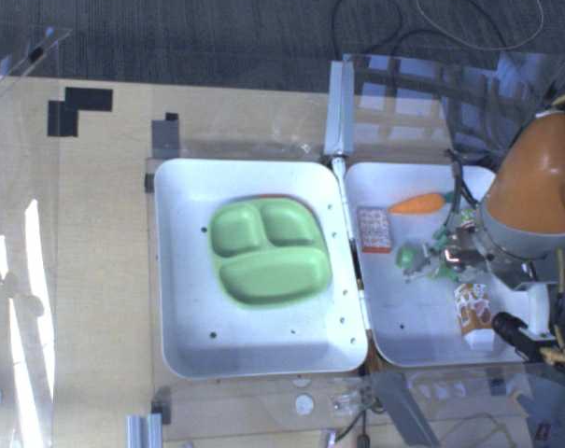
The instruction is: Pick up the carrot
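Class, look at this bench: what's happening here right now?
A grey and orange robot arm reaches into the right bin. Its tool sits low in the middle of that bin, just below the carrot, which lies free near the bin's far edge. The left bin holds a green divided plate.

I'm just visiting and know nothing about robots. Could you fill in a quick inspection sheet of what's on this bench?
Surface: wooden bench bearing left bin and right bin.
Job's things: carrot lying in right bin, near its far edge.
Clutter: green divided tray in left bin; red-patterned packet, green item and orange-white carton in right bin.
Grippers: gripper low over right bin, below the carrot in the picture.
Cables: black cables on floor behind.
Surroundings: dark carpet.
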Robot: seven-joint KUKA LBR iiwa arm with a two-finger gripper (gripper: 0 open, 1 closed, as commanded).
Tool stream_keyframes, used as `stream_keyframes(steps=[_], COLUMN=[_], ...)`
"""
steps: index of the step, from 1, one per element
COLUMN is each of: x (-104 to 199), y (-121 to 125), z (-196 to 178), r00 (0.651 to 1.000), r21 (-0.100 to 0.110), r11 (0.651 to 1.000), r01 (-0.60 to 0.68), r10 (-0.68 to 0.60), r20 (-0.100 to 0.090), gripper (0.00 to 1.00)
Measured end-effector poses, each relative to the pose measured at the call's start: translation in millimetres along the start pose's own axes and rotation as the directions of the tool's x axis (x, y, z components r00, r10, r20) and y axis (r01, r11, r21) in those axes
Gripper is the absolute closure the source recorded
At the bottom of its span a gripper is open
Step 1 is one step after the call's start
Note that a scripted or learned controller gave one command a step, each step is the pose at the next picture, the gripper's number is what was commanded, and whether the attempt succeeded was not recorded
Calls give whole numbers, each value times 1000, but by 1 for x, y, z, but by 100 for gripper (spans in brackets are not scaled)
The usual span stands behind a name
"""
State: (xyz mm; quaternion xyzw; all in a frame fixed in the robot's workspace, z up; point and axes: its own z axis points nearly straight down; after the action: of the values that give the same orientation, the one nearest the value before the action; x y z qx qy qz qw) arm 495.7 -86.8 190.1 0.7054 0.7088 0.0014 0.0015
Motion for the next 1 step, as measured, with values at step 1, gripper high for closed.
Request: stream_keyframes(steps=[1], x=[-33], y=[75], z=[4], r00=[990], r21=[-3], r11=[990], r01=[138], r10=[-138], r20=[1], gripper=[0])
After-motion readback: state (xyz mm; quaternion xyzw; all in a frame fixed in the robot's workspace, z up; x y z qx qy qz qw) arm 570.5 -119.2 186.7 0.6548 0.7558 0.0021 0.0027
